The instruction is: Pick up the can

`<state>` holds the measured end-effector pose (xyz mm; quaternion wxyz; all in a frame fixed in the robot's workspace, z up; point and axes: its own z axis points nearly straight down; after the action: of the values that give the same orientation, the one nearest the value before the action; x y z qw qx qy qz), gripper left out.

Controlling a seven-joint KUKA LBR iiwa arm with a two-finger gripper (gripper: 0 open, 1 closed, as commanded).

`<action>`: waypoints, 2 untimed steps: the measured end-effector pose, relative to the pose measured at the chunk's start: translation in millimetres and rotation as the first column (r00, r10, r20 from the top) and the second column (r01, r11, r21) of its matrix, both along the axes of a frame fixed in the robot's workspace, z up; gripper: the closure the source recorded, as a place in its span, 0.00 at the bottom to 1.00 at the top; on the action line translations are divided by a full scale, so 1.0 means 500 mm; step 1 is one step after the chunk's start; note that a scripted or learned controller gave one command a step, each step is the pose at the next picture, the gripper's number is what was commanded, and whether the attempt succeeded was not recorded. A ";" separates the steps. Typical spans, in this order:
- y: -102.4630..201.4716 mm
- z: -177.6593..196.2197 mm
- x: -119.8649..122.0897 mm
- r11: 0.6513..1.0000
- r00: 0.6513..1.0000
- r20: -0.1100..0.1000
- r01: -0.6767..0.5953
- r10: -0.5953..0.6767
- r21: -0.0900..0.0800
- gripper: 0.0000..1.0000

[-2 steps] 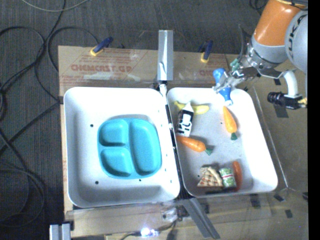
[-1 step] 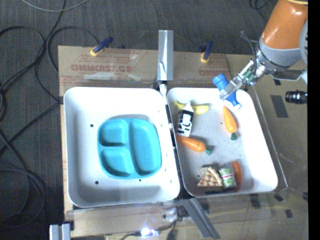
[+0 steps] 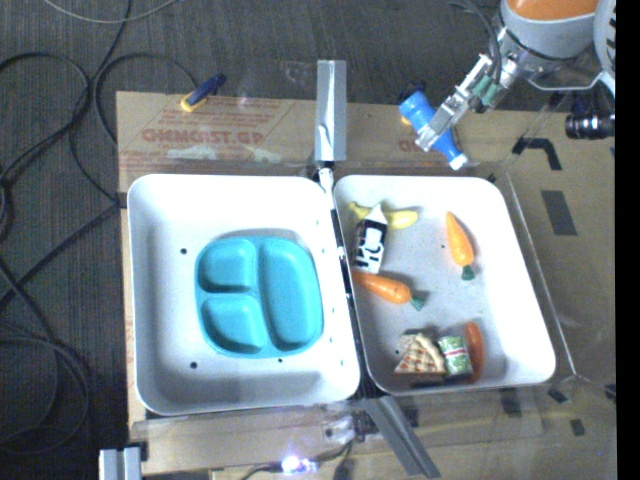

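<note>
the arm's upper part is being cut off by the top and right edges of the view, only its orange band and wrist showing. the gripper [image 3: 438, 128] is hanging over the cardboard beyond the right bin [image 3: 528, 286], at about 12 o'clock from that bin's middle, well apart from everything inside; bluish pieces are showing at its tip, and i cannot tell how far its jaws are standing open or whether anything is sitting in them.

the can [image 3: 455, 356] is lying in the right bin at about 5 o'clock, near the front wall. it is looking small and blurred: a mostly green label with some white and a touch of red, print unreadable. its long axis is seeming to run roughly from 12 to 6 o'clock, though which end is the top is hard to make out. it is being squeezed between a sandwich wedge [image 3: 418, 353] at its 9 o'clock and a reddish-orange piece [image 3: 475, 345] at its 3 o'clock, both touching or nearly touching it.

farther back a carrot [image 3: 382, 288] is lying at the can's 11 o'clock and another carrot [image 3: 459, 240] at its 12 o'clock
</note>
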<state>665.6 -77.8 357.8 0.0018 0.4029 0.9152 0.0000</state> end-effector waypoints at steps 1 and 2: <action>0.127 -0.180 -0.061 0.993 0.993 -0.004 -0.118 0.118 0.002 1.00; 0.019 -0.142 -0.127 0.887 0.887 -0.002 -0.463 0.463 0.001 1.00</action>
<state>602.3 -68.5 286.8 0.0010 0.1733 0.9849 0.0002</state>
